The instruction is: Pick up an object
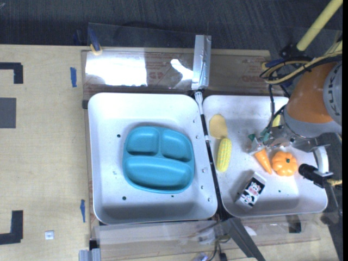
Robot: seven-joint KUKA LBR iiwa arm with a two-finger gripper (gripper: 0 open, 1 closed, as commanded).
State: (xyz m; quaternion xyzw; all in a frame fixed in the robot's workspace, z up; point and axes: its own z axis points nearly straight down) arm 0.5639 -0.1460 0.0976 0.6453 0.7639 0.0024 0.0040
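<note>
arm [318, 99] hanging over the right bin [234, 105] | jaws: honestly can't tell | pumpkin [284, 164] touching carrot [263, 159] right under it | corn [223, 154], yellow piece [218, 125] by the divider | blue tray [159, 157] in left bin [103, 145]

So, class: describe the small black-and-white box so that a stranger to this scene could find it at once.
Start at the right-hand white bin, the one beside the bin holding the blue divided tray. Look near its front edge, below the corn cob. The box lies alone there, the only black-and-white, square-cornered item; its neighbours are yellow or orange food shapes.
</note>
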